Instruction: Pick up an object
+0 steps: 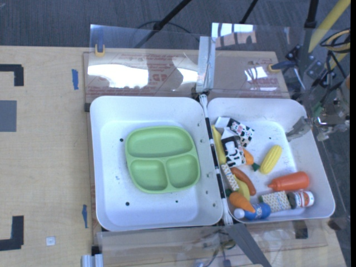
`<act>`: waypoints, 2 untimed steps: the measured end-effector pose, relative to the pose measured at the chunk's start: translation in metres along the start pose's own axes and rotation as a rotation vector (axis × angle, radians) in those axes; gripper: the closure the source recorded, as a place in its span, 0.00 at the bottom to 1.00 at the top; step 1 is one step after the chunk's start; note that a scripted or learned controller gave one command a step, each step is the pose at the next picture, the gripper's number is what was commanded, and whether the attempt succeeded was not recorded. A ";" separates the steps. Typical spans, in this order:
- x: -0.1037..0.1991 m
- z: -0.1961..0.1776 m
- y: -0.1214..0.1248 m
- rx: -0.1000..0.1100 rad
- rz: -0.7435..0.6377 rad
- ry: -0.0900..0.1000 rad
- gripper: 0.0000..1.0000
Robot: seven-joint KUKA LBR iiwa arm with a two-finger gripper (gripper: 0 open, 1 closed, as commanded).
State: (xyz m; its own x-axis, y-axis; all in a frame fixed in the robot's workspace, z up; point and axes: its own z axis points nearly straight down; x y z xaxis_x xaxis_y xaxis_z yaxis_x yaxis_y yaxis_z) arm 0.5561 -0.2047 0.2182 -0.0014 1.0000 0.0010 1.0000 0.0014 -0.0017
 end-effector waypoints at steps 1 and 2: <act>0.007 0.132 0.017 -0.005 -0.133 0.000 0.00; 0.005 0.121 0.018 -0.009 -0.130 -0.003 1.00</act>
State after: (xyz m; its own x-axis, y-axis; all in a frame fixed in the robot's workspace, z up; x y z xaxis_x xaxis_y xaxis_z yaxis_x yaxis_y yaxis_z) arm 0.5737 -0.1995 0.0973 -0.1312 0.9914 -0.0023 0.9913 0.1312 0.0074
